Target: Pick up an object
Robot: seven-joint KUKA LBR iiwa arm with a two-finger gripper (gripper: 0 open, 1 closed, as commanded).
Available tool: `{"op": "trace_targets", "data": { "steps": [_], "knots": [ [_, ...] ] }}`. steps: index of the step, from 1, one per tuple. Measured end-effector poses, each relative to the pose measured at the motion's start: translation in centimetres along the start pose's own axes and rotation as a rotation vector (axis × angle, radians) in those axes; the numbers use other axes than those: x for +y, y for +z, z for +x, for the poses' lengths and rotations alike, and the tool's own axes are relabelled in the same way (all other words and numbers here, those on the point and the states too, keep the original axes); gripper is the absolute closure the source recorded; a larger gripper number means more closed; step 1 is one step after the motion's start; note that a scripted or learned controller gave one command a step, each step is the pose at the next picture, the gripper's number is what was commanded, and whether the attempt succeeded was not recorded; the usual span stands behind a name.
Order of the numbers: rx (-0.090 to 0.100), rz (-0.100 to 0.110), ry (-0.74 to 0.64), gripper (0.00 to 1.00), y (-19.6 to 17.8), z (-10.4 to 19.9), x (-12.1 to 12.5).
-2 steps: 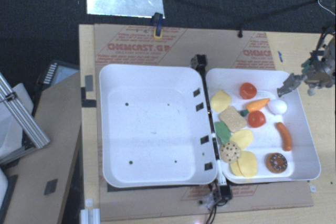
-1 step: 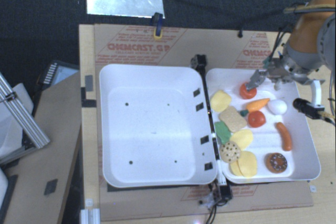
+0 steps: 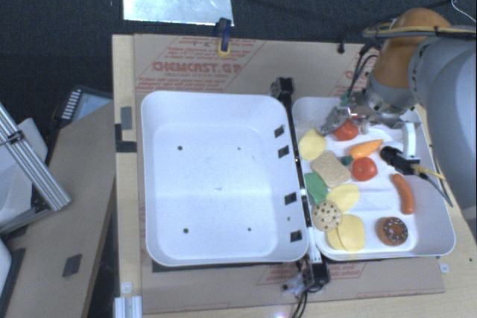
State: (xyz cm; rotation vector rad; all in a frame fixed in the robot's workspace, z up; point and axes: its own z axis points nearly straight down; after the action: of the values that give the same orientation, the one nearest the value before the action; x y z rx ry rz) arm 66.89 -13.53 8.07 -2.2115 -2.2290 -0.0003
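My gripper [image 3: 341, 118] hangs low over the far end of the right bin [image 3: 432, 234], reaching in from the right. Right under its tip lies a red round toy [image 3: 346, 132], partly hidden by the gripper; whether they touch is unclear. Nearby lie an orange carrot [image 3: 365, 148], a yellow lemon [image 3: 311, 144], a tan cracker [image 3: 330, 168] and a red tomato [image 3: 364, 169].
Nearer the front of the right bin lie a sausage [image 3: 403, 194], a chocolate donut [image 3: 392, 231], a cookie [image 3: 326, 215], yellow slices [image 3: 350, 232] and a green piece [image 3: 314, 187]. The left bin [image 3: 160, 160] sits beside it, with black clips [image 3: 287, 151] along the shared wall.
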Motion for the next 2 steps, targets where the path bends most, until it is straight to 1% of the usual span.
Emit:
{"op": "trace_targets", "data": {
  "steps": [1,2],
  "knots": [
    [-0.003,-0.007,0.001,1.0,-1.6,-0.3,0.1],
    [-0.001,-0.015,-0.001,1.0,-12.3,4.8,0.3]
  ]
}}
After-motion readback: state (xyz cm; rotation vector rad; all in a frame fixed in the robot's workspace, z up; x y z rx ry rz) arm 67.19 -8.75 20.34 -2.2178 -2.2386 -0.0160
